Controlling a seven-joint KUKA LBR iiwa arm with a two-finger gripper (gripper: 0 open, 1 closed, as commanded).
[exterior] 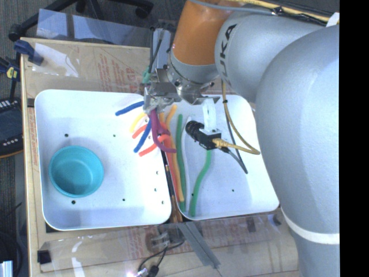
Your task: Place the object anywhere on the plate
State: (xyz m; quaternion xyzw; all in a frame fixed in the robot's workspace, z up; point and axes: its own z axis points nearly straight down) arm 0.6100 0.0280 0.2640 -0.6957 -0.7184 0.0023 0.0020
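Note:
A teal round plate [76, 171] with a raised rim sits at the front left of the left bin [46, 108]. The object is a bundle of soft coloured strands [154, 133]: blue, yellow, orange, red, purple and green. My gripper [154, 104] stands over the divide between the bins, shut on the bundle's top where the strands meet. Short strands fan out to the left over the left bin. Long green strands [199, 180] trail down into the right bin [253, 183]. The plate lies well to the left of and nearer the front than the gripper.
A black plug with a yellow cable [206, 136] hangs from the wrist over the right bin. The grey arm covers the bench's right side. Clamps and tools lie off the bench's left edge [11, 74].

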